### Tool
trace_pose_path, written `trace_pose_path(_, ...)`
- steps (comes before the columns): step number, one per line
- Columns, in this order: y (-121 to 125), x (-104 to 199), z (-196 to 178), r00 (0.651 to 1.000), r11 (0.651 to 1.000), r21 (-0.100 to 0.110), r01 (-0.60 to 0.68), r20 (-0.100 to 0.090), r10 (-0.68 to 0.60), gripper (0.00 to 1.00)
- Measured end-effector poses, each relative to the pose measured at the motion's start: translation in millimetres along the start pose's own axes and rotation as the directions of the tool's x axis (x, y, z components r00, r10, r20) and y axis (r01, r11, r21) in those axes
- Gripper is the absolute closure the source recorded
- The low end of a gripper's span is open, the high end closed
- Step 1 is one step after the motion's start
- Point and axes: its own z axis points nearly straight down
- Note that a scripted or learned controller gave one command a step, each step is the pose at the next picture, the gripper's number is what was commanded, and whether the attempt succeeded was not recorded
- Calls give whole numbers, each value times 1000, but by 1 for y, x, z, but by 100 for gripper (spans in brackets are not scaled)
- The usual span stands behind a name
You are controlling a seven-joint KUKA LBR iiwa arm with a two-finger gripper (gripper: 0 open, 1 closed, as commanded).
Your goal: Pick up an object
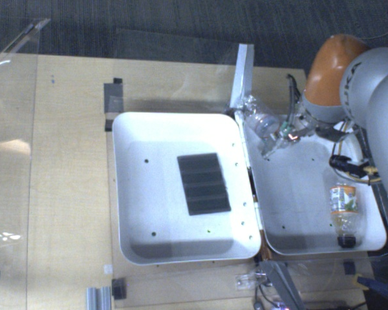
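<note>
from my remote seat: the wooden counter carries two white bins. the left bin holds a flat black ridged pad. the grey arm reaches over the right bin, its hand low at the far-left corner beside a clear plastic item; whether the hand is open or closed, i cannot tell. a bottle, its orange-green label unreadable, lies near the right wall, well apart from the hand.
</note>
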Motion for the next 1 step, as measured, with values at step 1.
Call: trace_pose_path(1,29,47,-93,993,992,-43,-117,2,117,100)
